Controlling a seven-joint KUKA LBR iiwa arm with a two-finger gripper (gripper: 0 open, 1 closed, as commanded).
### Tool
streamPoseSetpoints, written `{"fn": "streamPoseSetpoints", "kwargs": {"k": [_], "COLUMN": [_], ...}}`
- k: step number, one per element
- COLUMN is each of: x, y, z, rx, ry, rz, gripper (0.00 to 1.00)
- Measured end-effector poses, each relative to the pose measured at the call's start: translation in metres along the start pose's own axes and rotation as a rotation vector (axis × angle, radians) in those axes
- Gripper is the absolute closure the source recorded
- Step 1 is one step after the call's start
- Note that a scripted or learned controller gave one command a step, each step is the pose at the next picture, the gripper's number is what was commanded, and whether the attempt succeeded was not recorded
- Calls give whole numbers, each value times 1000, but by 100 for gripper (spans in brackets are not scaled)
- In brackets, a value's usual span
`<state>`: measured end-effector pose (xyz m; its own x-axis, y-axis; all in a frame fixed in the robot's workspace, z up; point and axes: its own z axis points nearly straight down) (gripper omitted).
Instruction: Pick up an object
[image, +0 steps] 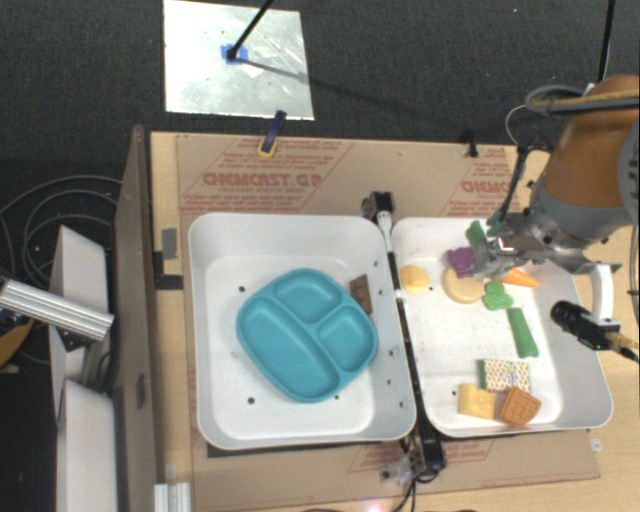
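Even, fairly bright overhead light, white bins (300, 235) left of the gripper (487, 262) near blown out, glare on the foil sheet (240, 60) far up-left, soft shadows, slightly grainy, mild softness throughout.

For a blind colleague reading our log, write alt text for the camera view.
A grey arm's two-finger gripper hangs over small toy foods in the right white bin, by a purple piece and a tan disc. The left white bin holds a teal divided plate.
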<state>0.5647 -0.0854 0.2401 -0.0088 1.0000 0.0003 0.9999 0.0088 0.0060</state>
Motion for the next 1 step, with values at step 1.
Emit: {"fn": "streamPoseSetpoints", "kwargs": {"k": [1], "x": [-2], "y": [-2], "z": [1], "rx": [4], "ry": [-1], "rz": [4], "gripper": [0]}}
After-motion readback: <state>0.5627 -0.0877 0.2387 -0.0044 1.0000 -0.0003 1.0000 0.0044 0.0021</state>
